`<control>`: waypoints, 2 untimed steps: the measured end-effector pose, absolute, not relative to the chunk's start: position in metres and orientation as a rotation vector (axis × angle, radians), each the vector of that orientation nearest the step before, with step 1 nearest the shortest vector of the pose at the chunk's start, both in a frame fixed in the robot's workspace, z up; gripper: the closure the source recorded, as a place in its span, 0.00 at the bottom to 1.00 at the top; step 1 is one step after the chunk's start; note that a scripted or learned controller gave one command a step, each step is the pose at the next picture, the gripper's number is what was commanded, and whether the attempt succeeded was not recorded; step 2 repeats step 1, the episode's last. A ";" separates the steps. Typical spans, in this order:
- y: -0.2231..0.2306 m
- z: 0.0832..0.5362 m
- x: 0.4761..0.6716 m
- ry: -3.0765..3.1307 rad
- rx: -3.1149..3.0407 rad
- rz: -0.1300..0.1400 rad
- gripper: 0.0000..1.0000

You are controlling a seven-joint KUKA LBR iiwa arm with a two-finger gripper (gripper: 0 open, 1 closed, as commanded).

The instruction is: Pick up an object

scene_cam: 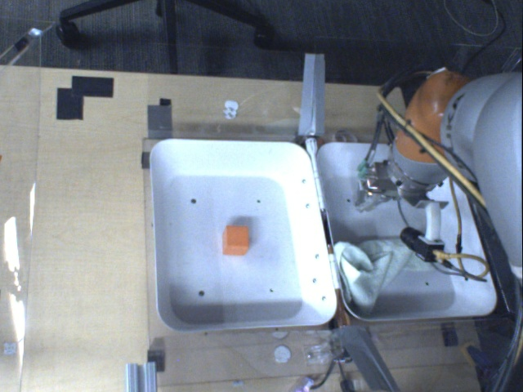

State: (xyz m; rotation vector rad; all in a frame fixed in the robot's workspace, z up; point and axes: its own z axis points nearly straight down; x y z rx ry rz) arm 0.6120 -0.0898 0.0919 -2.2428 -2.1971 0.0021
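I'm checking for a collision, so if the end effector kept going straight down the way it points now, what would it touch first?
Most likely the bare floor of the right bin. The end effector hangs over its upper part, and the crumpled cloth looks off that line, nearer the bin's front, though depth is hard to judge.

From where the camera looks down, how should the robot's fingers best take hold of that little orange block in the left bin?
Probably straight down from above, one finger on each of two opposite flat sides. The orange block lies flat near the middle of the left bin, well away from its walls, so there looks to be room for fingers on every side. Its edges sit roughly square to the bin, so little wrist turning seems needed.
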 end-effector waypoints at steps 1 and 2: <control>-0.072 0.184 0.666 -2.135 -2.307 0.000 1.00; -0.072 0.184 0.666 -2.135 -2.307 0.000 1.00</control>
